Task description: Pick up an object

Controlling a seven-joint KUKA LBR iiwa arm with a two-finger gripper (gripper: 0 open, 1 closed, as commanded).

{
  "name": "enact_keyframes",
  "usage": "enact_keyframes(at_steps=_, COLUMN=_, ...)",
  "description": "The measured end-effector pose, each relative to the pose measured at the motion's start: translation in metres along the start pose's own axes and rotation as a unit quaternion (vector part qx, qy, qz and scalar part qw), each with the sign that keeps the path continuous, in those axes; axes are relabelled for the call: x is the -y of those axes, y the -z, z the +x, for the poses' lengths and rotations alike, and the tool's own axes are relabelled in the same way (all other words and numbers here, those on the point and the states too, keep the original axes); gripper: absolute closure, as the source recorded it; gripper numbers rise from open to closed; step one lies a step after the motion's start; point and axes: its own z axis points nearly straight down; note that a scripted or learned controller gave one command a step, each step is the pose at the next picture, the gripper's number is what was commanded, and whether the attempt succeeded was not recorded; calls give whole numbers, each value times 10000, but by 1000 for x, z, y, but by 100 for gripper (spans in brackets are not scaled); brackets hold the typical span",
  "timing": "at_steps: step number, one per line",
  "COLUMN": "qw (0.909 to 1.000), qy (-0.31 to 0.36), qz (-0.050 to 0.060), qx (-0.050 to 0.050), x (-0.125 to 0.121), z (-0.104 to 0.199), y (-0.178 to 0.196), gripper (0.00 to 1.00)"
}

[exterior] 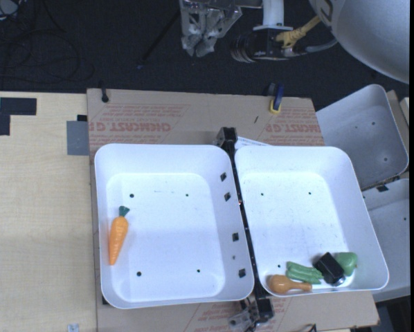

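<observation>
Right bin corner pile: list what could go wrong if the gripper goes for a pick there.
1. The black block lies on the green pieces beside the orange pear-shaped toy, so closing fingers may catch two things or knock one aside.
2. The pile sits tight against the right bin front corner wall, which may block a finger.
3. The gripper hangs far off above the bench's back edge, so a long approach could land off target.

I was working in a robotics lab: two white bins (pixel 162 159) sat on taped cardboard (pixel 193 120), cables (pixel 34 40) trailing across the dark floor behind.
</observation>
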Motion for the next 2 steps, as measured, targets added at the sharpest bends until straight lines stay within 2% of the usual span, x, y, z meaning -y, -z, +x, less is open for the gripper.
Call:
enact_keyframes(at_steps=1, qw=9999, qy=-28, qz=113, qx=38, x=1, z=-24, y=-109, gripper=100)
enact_keyframes(at_steps=2, qw=9999, qy=-34, qz=118, qx=39, x=3, z=-60, y=-216, gripper=100)
